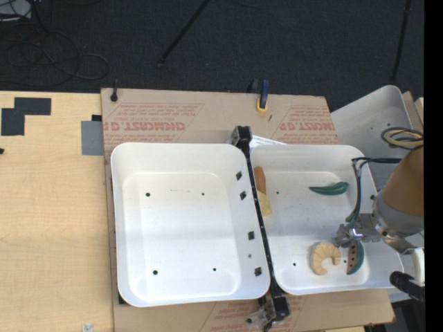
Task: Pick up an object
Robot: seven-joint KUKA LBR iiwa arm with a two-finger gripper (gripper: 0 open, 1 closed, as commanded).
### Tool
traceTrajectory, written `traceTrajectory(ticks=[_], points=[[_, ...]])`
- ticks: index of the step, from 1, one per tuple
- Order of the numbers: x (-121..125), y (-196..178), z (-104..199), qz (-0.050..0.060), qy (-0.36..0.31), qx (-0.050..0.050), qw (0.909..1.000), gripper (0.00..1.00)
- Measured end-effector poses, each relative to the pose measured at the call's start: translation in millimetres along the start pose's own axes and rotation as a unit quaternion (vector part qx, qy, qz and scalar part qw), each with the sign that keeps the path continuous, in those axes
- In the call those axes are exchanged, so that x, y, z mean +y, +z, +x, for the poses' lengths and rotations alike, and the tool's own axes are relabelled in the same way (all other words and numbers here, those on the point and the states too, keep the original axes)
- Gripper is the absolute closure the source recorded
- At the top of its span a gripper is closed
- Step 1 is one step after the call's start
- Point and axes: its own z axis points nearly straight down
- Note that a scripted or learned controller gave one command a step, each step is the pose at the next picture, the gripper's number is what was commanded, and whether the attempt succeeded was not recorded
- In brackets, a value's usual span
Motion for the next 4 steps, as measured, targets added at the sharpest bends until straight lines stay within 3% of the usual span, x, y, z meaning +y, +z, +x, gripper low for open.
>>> traceTrajectory(ticks=[1, 2, 3, 4], points=[[-4, -180, -1, -0.008, -0.002, -0.003, 1.0000, 1.00], [29, -314, 20, -0.009, -0.004, -0.003, 1.0000, 1.00], [55, -419, 29, -0.006, -0.003, -0.002, 1.0000, 1.00], [50, -451, 10, -0.002, -0.001, -0.001, 1.0000, 1.00]])
